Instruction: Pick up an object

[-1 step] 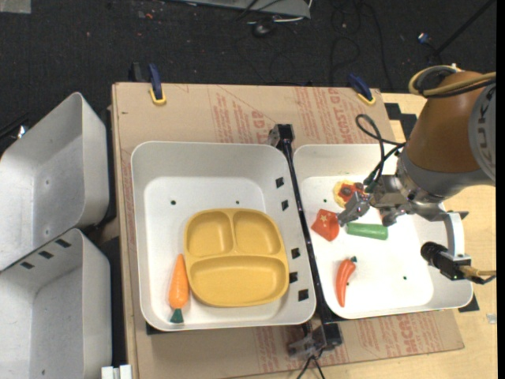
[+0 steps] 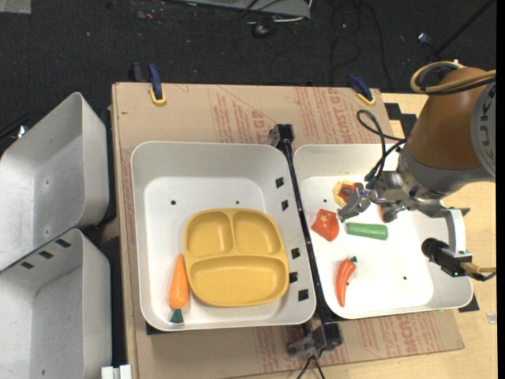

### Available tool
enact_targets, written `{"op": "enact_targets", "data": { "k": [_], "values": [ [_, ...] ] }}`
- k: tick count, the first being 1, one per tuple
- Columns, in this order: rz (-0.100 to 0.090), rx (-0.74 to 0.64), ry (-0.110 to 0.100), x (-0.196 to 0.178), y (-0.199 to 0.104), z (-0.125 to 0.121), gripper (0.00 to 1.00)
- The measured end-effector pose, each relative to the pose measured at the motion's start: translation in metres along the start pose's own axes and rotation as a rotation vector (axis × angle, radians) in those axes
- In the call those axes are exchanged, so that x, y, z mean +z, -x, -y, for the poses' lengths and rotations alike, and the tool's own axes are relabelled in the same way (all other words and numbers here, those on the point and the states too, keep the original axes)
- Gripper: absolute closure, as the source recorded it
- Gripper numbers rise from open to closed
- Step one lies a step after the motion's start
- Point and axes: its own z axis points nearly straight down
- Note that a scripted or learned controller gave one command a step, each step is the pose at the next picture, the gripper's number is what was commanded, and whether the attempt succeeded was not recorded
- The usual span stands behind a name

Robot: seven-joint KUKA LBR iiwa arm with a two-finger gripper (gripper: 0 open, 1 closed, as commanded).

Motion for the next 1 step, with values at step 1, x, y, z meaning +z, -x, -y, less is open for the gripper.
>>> {"op": "enact_targets", "data": {
  "k": [1],
  "values": [
    [0.000,0.002,-0.004,0.0640,0.0014,-0.0004,0.00]
  ]
}}
